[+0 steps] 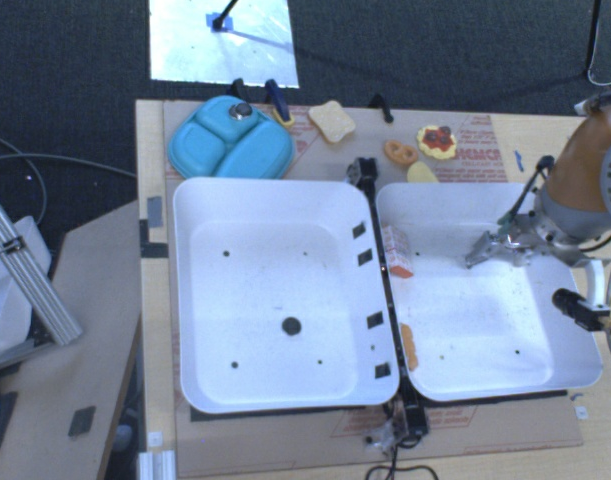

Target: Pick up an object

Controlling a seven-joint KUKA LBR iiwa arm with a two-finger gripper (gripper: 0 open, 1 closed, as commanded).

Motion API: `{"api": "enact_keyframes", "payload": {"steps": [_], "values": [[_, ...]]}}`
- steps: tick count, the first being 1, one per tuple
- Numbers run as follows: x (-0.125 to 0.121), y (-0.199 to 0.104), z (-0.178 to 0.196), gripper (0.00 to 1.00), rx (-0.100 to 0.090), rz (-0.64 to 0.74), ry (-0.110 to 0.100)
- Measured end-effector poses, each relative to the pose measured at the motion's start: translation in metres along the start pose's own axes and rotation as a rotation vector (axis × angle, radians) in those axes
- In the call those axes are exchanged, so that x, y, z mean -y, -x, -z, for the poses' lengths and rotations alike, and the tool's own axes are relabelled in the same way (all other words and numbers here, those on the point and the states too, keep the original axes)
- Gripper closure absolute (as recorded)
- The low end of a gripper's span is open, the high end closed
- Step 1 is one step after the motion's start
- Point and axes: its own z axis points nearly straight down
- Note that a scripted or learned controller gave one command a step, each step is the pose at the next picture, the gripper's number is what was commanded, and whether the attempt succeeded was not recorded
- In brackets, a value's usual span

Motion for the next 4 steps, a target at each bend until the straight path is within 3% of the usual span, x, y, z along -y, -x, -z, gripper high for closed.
{"api": "enact_keyframes", "payload": {"steps": [1,2,3,4], "values": [[-0.042,-0.098,-0.002,0.0,-0.006,0.008,-0.002],[-0.068,-0.12,0.037,0.0,-0.004,0.002,-0.004],[-0.068,-0.118,0.047,1.0,-0.003,0.002,-0.002],[0.013,-0.11,0.02,1.0,-0.005,-0.007,-0.018]]}}
